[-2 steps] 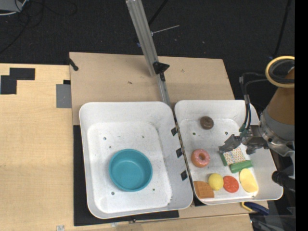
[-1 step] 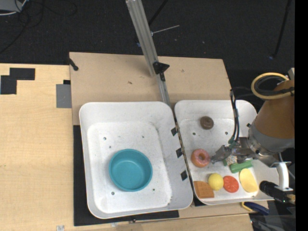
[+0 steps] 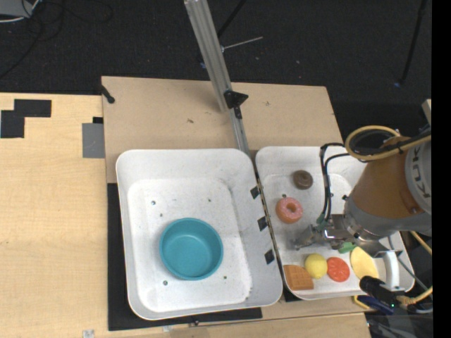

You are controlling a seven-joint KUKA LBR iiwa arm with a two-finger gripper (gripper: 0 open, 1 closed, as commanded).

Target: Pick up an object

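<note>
The right bin (image 3: 271,162) holds several small toy foods: a pink frosted donut (image 3: 289,209), a brown chocolate donut (image 3: 303,179), a yellow lemon (image 3: 316,265), a red tomato (image 3: 338,270), an orange waffle piece (image 3: 299,278) and a yellow banana-like piece (image 3: 363,263). My gripper (image 3: 304,239) is low in this bin, just right of and below the pink donut and above the lemon. Its dark fingers point left. A green bit (image 3: 347,246) shows beside the wrist.
The left bin (image 3: 141,167) holds a teal bowl (image 3: 191,248). A metal strut (image 3: 211,48) slants down from the top to the gap between the bins. The arm's orange band (image 3: 384,189) hangs over the right bin's right side with cables above.
</note>
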